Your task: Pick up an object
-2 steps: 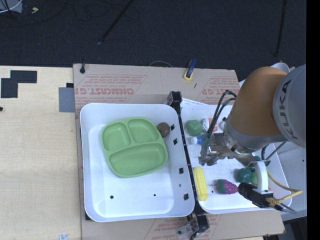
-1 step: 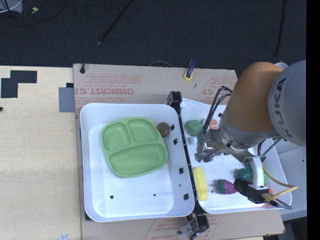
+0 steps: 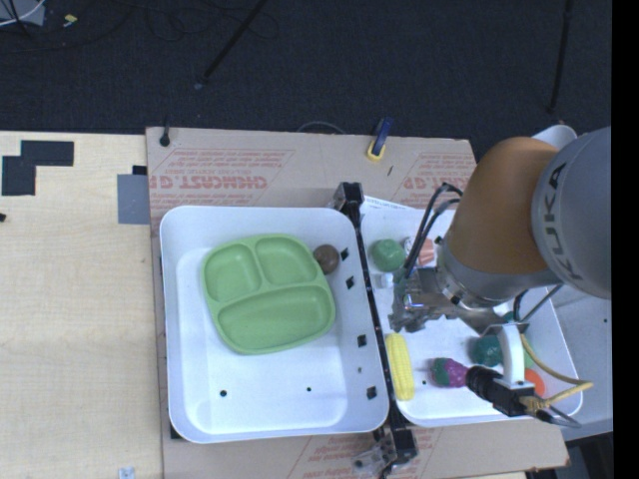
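Not much to read here. The cardboard sheet (image 3: 300, 173) under the bins has red print near the upper middle of the frame, upside down, looks like "CHEMCREST" but it's fuzzy. More red print at the bottom edge, unreadable. The arm (image 3: 584, 213) at right shows dark "KU" lettering.

The left bin (image 3: 190, 387) has open floor along its front and left side; a green divided plate (image 3: 268, 292) takes up its upper middle, with a small brown ball (image 3: 325, 257) touching the plate's right corner. The right bin (image 3: 439, 412) is crowded: the arm (image 3: 509, 223) covers its centre. Around the arm lie a green ball (image 3: 387, 254), a yellow corn cob (image 3: 399, 364), a purple item (image 3: 449, 371) and a teal item (image 3: 487, 349).
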Controlling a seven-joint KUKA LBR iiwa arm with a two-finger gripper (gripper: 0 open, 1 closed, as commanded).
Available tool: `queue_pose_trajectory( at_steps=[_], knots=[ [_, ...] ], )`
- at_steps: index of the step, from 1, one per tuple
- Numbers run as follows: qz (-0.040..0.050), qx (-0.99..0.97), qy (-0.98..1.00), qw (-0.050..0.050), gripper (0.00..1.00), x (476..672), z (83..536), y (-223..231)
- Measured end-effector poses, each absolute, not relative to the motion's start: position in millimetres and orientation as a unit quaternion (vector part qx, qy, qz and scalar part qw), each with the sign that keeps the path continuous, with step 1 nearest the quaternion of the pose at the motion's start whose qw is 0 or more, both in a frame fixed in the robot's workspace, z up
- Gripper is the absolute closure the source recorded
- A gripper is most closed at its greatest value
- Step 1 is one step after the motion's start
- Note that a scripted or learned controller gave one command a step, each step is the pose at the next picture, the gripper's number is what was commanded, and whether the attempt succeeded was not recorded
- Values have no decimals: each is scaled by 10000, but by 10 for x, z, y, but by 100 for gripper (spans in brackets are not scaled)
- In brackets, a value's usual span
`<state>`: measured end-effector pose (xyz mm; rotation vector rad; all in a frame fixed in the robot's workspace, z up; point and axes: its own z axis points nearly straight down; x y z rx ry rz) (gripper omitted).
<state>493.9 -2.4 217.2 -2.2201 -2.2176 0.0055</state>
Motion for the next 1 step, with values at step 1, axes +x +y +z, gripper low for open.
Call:
queue_pose_trajectory(
  at_steps=[1],
  knots=[
    [5,-7068,-7074,10,100,4923,2243,91]
  ],
)
